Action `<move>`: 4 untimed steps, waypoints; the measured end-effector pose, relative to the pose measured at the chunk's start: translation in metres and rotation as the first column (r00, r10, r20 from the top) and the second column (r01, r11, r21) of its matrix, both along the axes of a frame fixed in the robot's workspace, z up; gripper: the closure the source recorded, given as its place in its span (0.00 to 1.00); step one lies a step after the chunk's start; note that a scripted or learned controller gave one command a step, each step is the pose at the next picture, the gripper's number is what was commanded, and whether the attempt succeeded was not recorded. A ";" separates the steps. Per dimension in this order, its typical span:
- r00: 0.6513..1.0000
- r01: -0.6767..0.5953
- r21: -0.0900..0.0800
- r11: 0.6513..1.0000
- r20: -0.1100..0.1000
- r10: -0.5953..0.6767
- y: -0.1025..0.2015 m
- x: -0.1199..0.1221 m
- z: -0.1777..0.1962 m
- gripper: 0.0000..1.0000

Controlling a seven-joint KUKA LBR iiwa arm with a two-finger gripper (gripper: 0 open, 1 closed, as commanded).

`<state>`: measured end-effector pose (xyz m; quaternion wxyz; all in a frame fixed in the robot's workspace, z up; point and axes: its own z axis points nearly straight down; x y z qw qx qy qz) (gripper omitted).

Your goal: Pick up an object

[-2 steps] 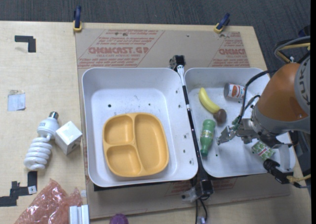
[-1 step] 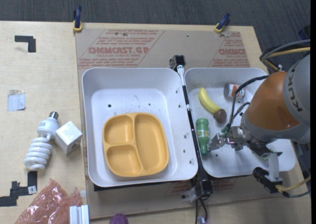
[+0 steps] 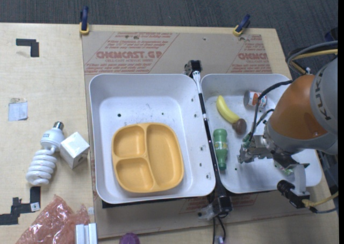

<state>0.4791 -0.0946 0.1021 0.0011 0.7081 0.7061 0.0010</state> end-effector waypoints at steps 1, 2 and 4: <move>1.000 -0.004 -0.001 1.000 -0.001 0.004 0.058 0.055 0.090 1.00; 1.000 -0.004 -0.001 1.000 -0.002 0.004 0.058 0.055 0.090 0.00; 1.000 -0.006 -0.002 1.000 -0.003 0.006 -0.021 0.093 0.021 1.00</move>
